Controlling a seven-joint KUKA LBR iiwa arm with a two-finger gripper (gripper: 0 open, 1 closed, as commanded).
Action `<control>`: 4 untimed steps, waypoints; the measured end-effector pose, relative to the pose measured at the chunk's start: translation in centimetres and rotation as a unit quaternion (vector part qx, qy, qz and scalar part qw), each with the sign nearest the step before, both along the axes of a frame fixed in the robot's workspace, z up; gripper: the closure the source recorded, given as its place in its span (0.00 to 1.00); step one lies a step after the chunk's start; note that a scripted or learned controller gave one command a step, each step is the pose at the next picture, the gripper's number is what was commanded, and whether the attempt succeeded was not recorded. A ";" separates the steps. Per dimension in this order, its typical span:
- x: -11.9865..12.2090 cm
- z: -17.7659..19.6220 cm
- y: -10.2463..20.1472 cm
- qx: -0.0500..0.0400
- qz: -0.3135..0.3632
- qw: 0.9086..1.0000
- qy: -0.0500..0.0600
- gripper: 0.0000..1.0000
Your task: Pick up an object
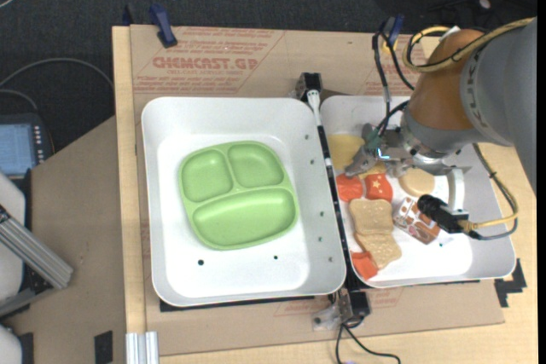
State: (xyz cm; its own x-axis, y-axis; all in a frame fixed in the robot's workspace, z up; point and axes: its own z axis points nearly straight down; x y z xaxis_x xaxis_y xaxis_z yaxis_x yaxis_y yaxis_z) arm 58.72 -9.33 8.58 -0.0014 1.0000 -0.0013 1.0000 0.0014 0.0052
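Orange food piece (pixel 378 186) lies just below the jaws, whose state I cannot tell.

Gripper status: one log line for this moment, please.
gripper: low over right bin | nearest: orange piece | grasp: unconfirmed | green tray: left bin

Pincer (pixel 386 159) fingers hidden under wrist.

A divided plate (pixel 238 194) lies in the left bin (pixel 162 183); food pieces (pixel 375 226) crowd the right bin (pixel 490 256).
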 end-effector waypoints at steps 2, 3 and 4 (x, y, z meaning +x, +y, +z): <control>-2.5 0.0 0.1 -0.001 0.001 1.000 -0.001 0.00; -2.5 1.1 0.1 0.000 -0.001 1.000 -0.002 1.00; -0.1 11.6 5.5 0.001 0.003 1.000 -0.004 1.00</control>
State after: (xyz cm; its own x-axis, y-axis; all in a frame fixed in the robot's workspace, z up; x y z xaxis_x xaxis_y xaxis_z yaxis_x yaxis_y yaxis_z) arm 58.65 -3.80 20.21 -0.0071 1.0000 0.0006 0.9999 0.0071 0.0123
